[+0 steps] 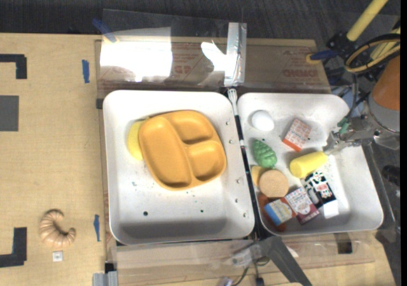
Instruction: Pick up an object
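Objects (294, 177) lie heaped in the right bin (372, 199): yellow cylinder (308, 164), green toy (264, 153), white ball (261, 120), small packets. Gripper (337, 140) sits at that bin's right rim, near the cylinder, clear of it; whether it is spread or closed cannot be judged. Left bin (121, 151) carries an orange divided tray (181, 148).

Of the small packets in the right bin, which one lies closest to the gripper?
The red-and-white packet, alone in the upper part of the right bin, lies closest to the gripper. The other packets, the black-and-white one included, sit lower in that bin.
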{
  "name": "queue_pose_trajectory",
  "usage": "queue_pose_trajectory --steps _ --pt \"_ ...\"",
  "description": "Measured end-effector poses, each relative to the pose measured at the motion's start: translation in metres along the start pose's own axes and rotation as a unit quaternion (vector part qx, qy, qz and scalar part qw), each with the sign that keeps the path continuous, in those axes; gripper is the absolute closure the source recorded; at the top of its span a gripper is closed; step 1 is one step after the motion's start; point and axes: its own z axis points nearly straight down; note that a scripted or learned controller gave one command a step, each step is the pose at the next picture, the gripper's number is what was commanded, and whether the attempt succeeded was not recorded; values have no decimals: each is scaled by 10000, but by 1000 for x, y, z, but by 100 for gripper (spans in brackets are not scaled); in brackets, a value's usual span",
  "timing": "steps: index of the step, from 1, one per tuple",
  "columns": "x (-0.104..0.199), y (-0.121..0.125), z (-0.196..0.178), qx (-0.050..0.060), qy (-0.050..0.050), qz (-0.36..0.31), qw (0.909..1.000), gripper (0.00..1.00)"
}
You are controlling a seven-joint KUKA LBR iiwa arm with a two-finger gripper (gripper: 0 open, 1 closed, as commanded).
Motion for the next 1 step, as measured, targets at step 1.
queue_pose_trajectory --steps 1 --pt "1 -1 2 15 7 -1 10000 0"
